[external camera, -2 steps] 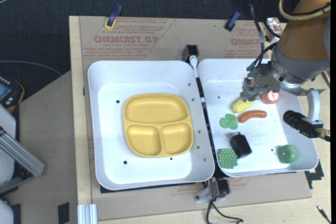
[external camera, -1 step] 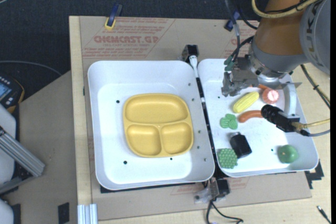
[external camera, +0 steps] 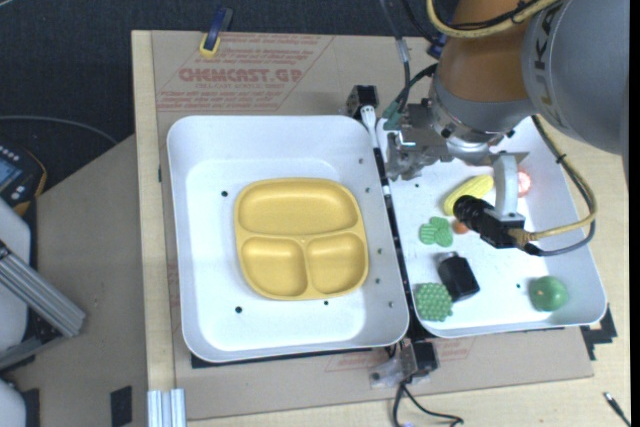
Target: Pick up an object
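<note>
The gripper [external camera: 408, 149] hangs low over the 11 o'clock corner of the right bin [external camera: 580, 267], hard by the rim it shares with the left bin [external camera: 195, 215], and I cannot tell whether it is wide or narrow. The arm's bulk covers part of the yellow piece [external camera: 470, 186] just behind it. Loose in that bin are a small green piece [external camera: 435, 233] at 9 o'clock, a black block [external camera: 458, 277] and knobbly green lump [external camera: 432, 300] at 7, and a green ball [external camera: 547, 293] at 4, while a yellow divided tray [external camera: 300, 237] sits mid left bin
</note>
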Action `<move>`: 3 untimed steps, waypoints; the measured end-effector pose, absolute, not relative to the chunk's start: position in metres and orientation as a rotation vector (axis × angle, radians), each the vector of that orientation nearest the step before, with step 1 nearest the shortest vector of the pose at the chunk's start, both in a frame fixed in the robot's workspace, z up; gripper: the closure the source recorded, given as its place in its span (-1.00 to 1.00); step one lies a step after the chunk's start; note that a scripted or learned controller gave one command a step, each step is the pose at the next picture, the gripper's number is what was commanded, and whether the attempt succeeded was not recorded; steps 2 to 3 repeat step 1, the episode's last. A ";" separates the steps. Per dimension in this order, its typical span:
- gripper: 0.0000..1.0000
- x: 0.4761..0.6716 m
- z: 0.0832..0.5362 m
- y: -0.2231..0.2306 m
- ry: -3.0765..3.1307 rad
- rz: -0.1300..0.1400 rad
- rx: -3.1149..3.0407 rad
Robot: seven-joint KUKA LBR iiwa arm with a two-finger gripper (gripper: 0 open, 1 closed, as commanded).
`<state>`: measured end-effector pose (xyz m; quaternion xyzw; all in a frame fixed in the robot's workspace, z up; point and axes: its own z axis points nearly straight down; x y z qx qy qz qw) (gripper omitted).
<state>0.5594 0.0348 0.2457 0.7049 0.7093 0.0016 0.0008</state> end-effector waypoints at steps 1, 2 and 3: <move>1.00 0.564 0.221 0.080 2.229 -0.004 2.219; 1.00 0.564 0.221 0.080 2.229 -0.004 2.219; 1.00 0.564 0.221 0.080 2.229 -0.004 2.219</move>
